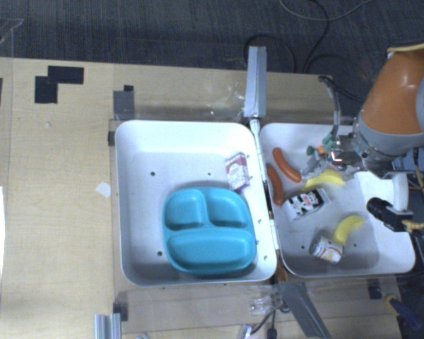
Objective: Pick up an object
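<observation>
My gripper point(328, 158) hangs over the back of the right bin point(392, 260), just above a yellow banana-like piece point(325, 180). An orange sausage point(286, 164) lies to its left, and a second sausage point(274, 183) lies along the bin's left wall. A black-and-white carton point(305, 202) sits in front of the banana piece. Nearer the front lie another yellow piece point(348, 227) and a small can point(326, 250) on its side. Nothing is visibly lifted off the bin floor.
The left bin point(138, 189) holds a blue divided plate point(208, 228) and a small red-and-white packet point(237, 171) near its right wall. A metal post point(256, 83) stands behind the divider between the bins. The arm's grey and orange body point(403, 104) fills the right side.
</observation>
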`<state>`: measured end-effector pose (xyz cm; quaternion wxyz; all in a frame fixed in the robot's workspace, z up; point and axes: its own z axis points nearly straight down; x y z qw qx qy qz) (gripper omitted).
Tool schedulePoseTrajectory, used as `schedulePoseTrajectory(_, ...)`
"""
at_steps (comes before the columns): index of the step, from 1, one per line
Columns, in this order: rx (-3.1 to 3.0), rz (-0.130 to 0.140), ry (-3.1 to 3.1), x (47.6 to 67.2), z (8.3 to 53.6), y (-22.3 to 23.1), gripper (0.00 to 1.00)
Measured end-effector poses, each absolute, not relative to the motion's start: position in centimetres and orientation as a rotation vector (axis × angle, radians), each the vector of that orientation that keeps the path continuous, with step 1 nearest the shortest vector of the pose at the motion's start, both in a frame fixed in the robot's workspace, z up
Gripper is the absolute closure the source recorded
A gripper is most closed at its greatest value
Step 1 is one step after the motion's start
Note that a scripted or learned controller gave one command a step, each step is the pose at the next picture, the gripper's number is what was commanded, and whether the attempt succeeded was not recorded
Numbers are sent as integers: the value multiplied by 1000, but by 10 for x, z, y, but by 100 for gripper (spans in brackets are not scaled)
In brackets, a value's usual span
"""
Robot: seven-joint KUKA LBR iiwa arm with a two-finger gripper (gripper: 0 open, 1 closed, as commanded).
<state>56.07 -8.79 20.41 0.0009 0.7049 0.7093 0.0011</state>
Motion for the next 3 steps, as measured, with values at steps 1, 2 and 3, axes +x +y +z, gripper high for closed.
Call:
schedulePoseTrajectory(1, 2203, 11, 2228, 628, 89, -98, 0)
schedulePoseTrajectory(2, 2199, 20, 2229, 630, 101, -96, 100)
schedulePoseTrajectory(3, 2010, 8, 2408, 580, 236, -55, 100)
